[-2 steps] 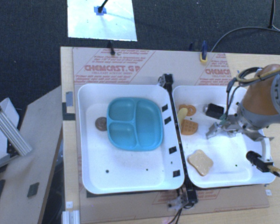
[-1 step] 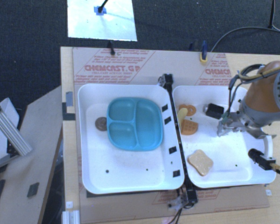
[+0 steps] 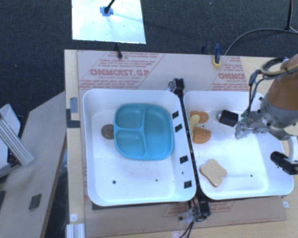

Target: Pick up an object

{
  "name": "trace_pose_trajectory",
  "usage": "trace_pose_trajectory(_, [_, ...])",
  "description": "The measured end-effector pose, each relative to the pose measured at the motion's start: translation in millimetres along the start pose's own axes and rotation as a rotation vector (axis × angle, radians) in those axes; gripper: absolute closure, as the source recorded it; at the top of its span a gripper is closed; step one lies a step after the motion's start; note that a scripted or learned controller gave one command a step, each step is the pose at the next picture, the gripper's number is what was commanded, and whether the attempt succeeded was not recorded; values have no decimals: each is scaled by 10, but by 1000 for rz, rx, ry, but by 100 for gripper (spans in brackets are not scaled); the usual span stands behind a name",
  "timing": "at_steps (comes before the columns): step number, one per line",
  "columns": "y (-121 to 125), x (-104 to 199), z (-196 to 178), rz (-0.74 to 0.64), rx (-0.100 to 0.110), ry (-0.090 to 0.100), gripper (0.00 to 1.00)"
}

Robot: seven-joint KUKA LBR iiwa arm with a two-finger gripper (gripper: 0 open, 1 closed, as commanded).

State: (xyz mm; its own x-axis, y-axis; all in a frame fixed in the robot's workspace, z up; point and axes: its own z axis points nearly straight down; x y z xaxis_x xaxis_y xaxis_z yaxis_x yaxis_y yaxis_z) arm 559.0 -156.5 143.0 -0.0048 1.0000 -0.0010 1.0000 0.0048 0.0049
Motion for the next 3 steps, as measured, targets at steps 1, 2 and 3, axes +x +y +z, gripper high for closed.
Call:
trace_pose_trajectory(1, [80, 28, -622, -1, -3, -1, 100])
trace_pose_trajectory(2, [39, 60, -1082, -2, -1, 0, 100])
trace_pose_trajectory(3, [230, 521, -1134, -6, 0, 2, 100])
